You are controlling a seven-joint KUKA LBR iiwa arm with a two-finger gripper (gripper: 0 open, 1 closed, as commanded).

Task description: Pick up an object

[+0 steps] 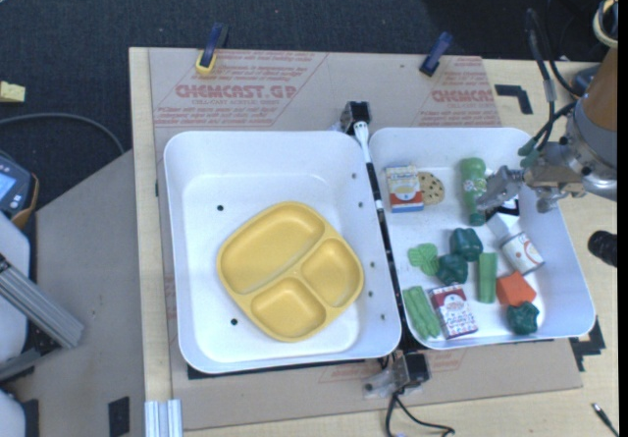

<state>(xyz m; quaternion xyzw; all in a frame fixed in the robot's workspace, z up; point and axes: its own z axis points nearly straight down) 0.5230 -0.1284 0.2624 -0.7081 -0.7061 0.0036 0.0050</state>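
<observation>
The right bin (574,273) holds several small toy items. Among them are a green bottle (472,178), a small snack box (402,188) with a cookie (430,188) beside it, and a white can (520,250). A dark green piece (466,244), a green stick (487,276), an orange block (514,288) and a red box (454,312) lie there too. My gripper (502,191) hangs over the upper right part of this bin, just right of the green bottle and above the white can. I see nothing held in it.
The left bin (196,170) holds a yellow divided plate (289,271). Two clamps (209,50) (436,54) pin the cardboard at the back. The arm (589,145) and its cables come in over the right bin's far right corner.
</observation>
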